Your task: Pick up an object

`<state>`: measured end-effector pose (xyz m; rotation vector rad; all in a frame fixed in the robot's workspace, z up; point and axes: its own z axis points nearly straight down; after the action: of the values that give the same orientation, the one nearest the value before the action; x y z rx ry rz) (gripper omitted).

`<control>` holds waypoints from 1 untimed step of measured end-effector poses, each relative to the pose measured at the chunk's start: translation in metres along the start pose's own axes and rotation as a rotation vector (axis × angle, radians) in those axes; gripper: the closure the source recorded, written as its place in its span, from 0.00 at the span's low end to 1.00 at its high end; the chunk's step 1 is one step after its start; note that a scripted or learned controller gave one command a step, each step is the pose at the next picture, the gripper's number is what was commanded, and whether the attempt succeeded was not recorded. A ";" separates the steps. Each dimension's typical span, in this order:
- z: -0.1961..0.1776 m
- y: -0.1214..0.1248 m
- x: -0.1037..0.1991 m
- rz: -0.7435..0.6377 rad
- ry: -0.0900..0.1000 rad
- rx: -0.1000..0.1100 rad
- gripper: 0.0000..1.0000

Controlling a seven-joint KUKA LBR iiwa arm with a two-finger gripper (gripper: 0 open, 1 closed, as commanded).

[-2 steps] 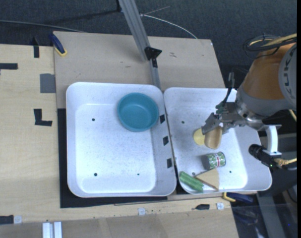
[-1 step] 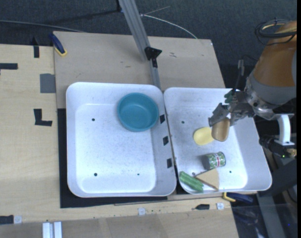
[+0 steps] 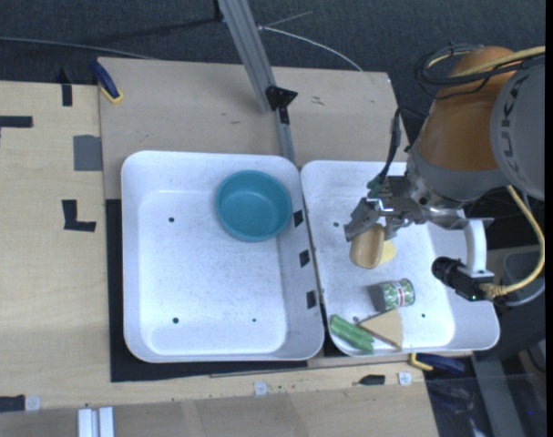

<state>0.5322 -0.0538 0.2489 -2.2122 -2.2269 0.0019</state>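
While I look down at a slant on the light wooden bench point(image 3: 48, 271), I see dark tape marks scattered over its left part and a dark carpeted floor point(image 3: 94, 7) beyond its far edge. A thin metal pole point(image 3: 253, 48) runs down from the top of the view to the seam between the two shallow white bins. The left white plastic bin point(image 3: 167, 326) holds a round teal bowl point(image 3: 253, 205), sitting upright near its far right corner. The right white plastic bin point(image 3: 335, 198) carries the rest: a tan rounded object point(image 3: 371, 249) near the middle, a small dark-and-green cylindrical can point(image 3: 391, 294) lying on its side just nearer the camera, a tan wedge-shaped block point(image 3: 385, 328) by the near rim, and a green elongated item point(image 3: 350, 333) touching the wedge's left end.

My grey arm with its orange band point(image 3: 467, 107) reaches in from the right, bent over the right bin, with cables looping around its wrist. The end effector point(image 3: 374, 221) hangs directly above the tan rounded object, its dark fingers pointing down and to the left. I cannot tell from this angle whether it is spread or pinching, nor whether it touches the tan object beneath.
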 end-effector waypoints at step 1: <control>0.017 -0.011 0.055 0.000 0.000 0.002 1.00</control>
<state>0.5208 0.0008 0.2316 -2.2117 -2.2255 0.0045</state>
